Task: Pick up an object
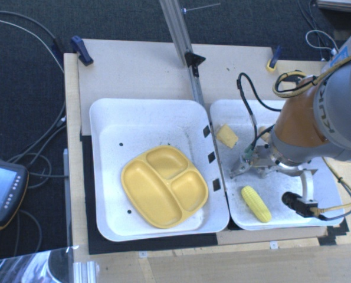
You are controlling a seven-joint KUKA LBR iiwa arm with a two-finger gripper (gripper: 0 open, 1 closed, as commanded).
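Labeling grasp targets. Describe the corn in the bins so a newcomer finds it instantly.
Look at the right bin, the one the arm reaches into. Near its front edge lies the corn cob, long and bumpy. The cheese wedge near the back is paler and blocky.

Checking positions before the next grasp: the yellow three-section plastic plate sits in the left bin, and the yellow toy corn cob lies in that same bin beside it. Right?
Not quite. The yellow three-section plastic plate is in the left white bin, but the yellow toy corn cob lies in the right white bin, near its front edge. The camera view shows this.
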